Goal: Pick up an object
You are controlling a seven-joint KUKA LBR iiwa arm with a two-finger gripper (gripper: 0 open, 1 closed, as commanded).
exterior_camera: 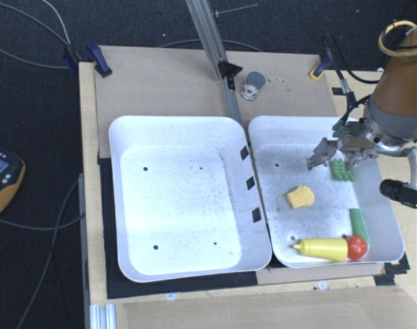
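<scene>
In the right bin point(283, 137) lie a yellow corn-like piece point(300, 197), a yellow bottle-shaped toy point(322, 249), a red ball-like object point(357, 247), a green stick point(358, 221) and a small green ridged object point(343, 171). My gripper point(339, 156) hangs over the right bin's upper right part, right beside and partly over the small green ridged object. Its fingers point(320, 157) are spread apart with nothing visibly between them.
The left bin point(174, 197) sits beside the right one, with black clips point(250, 181) along the shared edge. A metal pole point(207, 29) rises from the bench's back, next to a small round grey part point(252, 85). Blue clamps point(97, 59) mark the bench corners.
</scene>
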